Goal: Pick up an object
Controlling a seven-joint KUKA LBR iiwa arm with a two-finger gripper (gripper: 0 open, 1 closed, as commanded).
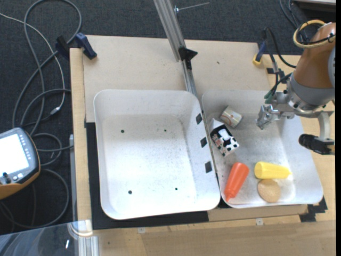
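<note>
1. The arm (311, 68) reaches in from the right, its gripper (265, 119) hanging over the upper part of the right bin (298, 148).
2. Whether the jaws are open or closed cannot be told; nothing shows between them.
3. In that bin lie a small tan block (231, 116), a black-and-white box (224, 139), an orange cylinder (236, 179), a yellow piece (272, 170) and a beige round object (269, 191).
4. The left bin (149, 153) sits beside it on the tabletop (133, 63).
</note>
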